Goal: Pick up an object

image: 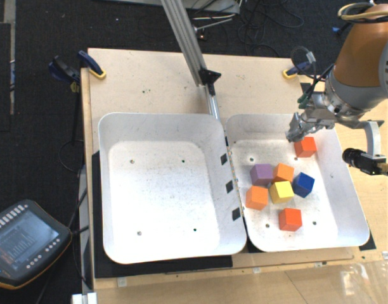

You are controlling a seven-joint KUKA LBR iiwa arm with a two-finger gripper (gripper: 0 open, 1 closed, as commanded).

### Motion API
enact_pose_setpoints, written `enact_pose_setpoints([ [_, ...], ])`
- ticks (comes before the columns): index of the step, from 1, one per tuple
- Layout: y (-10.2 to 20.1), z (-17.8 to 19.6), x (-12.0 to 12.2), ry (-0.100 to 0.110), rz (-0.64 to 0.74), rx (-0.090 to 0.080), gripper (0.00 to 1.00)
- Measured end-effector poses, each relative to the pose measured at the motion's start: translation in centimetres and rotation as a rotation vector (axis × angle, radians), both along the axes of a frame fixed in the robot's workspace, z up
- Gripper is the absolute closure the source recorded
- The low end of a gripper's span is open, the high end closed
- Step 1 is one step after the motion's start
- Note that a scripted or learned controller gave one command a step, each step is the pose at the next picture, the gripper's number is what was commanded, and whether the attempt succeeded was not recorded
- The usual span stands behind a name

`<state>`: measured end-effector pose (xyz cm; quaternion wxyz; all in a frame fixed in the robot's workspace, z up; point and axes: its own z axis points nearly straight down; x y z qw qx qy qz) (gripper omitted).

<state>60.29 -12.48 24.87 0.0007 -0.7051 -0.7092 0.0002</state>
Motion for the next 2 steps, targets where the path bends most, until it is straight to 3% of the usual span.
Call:
enact_pose_setpoints([
  [2, 9.3, -0.5, -3.9, 0.002, 0.001, 0.001, 1.0],
])
